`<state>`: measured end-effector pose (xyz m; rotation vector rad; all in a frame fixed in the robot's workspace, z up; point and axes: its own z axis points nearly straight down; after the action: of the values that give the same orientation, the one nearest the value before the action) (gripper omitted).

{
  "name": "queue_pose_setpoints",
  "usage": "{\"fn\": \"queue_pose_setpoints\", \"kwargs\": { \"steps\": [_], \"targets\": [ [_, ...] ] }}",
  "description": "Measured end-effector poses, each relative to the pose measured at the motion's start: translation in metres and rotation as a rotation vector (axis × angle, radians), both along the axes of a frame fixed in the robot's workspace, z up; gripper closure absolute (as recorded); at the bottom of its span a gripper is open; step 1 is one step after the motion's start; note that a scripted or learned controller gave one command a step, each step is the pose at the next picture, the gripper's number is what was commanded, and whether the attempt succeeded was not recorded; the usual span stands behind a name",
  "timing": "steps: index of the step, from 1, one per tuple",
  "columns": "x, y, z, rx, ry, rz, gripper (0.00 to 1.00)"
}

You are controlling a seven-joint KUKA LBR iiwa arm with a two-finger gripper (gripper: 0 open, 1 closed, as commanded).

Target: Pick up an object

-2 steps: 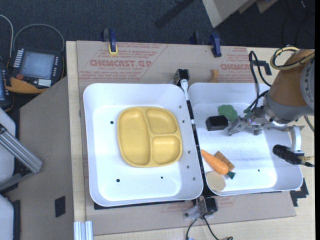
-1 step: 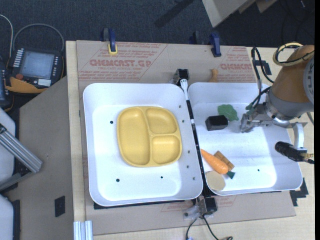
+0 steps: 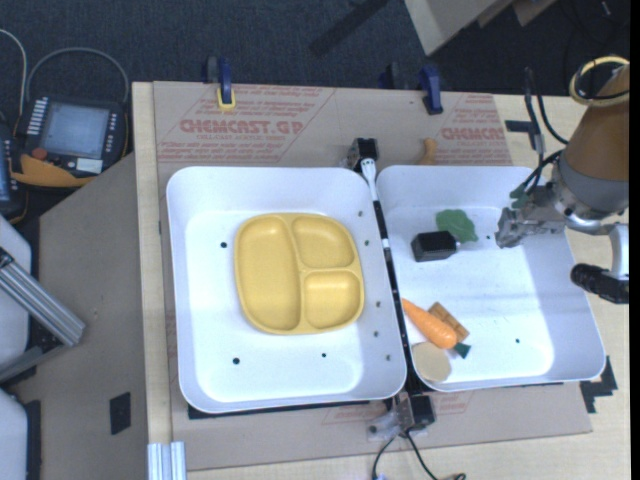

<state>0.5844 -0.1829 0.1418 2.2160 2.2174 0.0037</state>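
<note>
Objects that could be picked all lie in the white bin at the right of the frame (image 3: 560, 358): a small black block (image 3: 434, 245) near its upper middle, a green piece (image 3: 458, 225) touching the block's upper right corner, an orange carrot (image 3: 432, 322) at the lower left, a small brown piece (image 3: 450, 322) lying just beside the carrot, and a pale round disc (image 3: 432, 362) just below them. We see none of them lifted; each one rests on the bin floor. The white bin at the left of the frame (image 3: 195, 298) carries a yellow divided plate (image 3: 298, 271) with three compartments.

We judge that the task is at its beginning. The tool (image 3: 518, 222) is at the upper right part of the right bin, apart from the green piece, and nothing is seen between its parts. The approach to a chosen object, the grasp and the lift are all left to do.

Some things are hard to make out. The tool is small and partly in shadow under the wrist, so we cannot tell whether it is released or clenched. The arm (image 3: 598, 148) is cut off by the right edge of the frame. We also cannot say if the tool touches the bin floor or hangs above it, and what the green piece is stays unclear.
</note>
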Motion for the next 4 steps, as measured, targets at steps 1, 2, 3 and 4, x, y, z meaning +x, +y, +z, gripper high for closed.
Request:
{"fn": "queue_pose_setpoints", "kwargs": {
  "steps": [1, 2, 3, 4],
  "targets": [
    [0.003, -0.005, 0.045, 0.000, 0.000, 0.000, 1.00],
    [0.005, -0.006, 0.084, 0.000, 0.000, 0.000, 1.00],
    [-0.011, 0.052, 0.081, 0.005, 0.009, 0.004, 1.00],
    [-0.017, 0.106, 0.070, 0.006, 0.010, 0.005, 1.00]
  ]
}}
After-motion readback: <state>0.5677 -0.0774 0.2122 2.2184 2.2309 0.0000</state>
